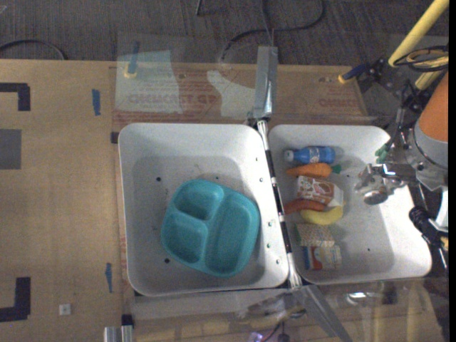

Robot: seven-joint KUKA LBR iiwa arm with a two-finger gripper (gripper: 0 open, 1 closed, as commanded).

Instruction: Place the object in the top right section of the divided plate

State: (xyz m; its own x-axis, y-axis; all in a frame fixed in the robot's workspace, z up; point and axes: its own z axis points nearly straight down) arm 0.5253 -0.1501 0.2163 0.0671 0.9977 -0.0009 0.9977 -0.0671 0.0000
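Note:
A teal divided plate point(211, 226) lies in the left bin point(142, 162), with two small sections on its left and one large section on its right. The right bin point(399, 248) holds the objects along its left side: a blue bottle point(311, 154), an orange carrot point(309, 170), a small printed carton point(315, 189), a reddish sausage-like piece point(299, 206), a yellow banana point(322, 216) and a flat snack packet point(318, 247). My gripper point(373, 185) hangs over the right bin's upper right part, to the right of these objects and apart from them.
A metal divider point(265, 84) runs from the bench's back down between the bins. Yellow tubing and cables point(420, 27) sit at the top right. Blue tape marks point(96, 102) lie on the cardboard bench left of the bins.

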